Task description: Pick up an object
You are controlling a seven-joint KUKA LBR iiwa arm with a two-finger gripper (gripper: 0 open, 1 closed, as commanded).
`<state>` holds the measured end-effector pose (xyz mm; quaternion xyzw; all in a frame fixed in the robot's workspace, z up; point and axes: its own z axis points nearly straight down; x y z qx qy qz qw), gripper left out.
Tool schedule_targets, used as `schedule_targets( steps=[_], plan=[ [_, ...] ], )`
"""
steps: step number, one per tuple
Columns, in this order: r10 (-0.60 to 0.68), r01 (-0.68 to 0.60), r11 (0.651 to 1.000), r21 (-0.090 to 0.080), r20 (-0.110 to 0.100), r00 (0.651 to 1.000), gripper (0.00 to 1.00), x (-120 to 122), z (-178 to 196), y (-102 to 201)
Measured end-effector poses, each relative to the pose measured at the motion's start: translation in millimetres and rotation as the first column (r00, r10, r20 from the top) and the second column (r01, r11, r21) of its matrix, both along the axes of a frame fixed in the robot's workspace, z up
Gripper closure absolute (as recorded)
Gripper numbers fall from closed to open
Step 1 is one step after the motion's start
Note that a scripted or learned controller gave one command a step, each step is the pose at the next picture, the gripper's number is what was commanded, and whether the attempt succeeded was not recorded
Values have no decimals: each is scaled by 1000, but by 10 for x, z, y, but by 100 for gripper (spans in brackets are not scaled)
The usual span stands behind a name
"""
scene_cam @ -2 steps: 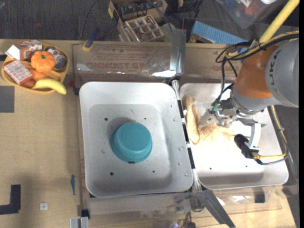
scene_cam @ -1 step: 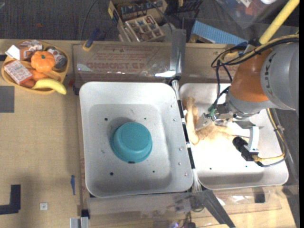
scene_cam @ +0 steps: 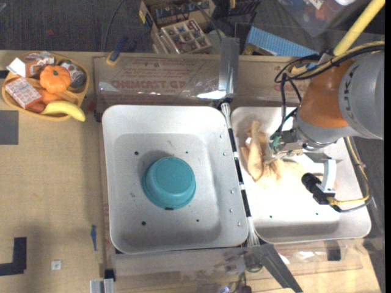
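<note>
**Arm low over the right bin, beside a crumpled tan object**

A crumpled tan object [scene_cam: 259,154], possibly cloth or paper, is seen lying at the left side of the right bin [scene_cam: 305,215], close to the divider. The gripper [scene_cam: 282,146] is placed just beside it, at its right edge; the state of the jaws cannot be told, since they are hidden under the wrist. A teal bowl [scene_cam: 170,182] is found upside down in the left bin [scene_cam: 122,133], well apart from the arm.

A failed pick is judged likely if only a loose fold is pinched: the soft material could slip out on lifting. The nearby bin wall could also be struck.
</note>
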<state>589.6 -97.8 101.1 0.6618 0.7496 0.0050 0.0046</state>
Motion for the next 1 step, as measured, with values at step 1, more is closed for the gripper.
schedule_targets(
  steps=[1],
  plan=[
    [315,-316,949,-4,-9,949,100,781,852,419]
  ],
)
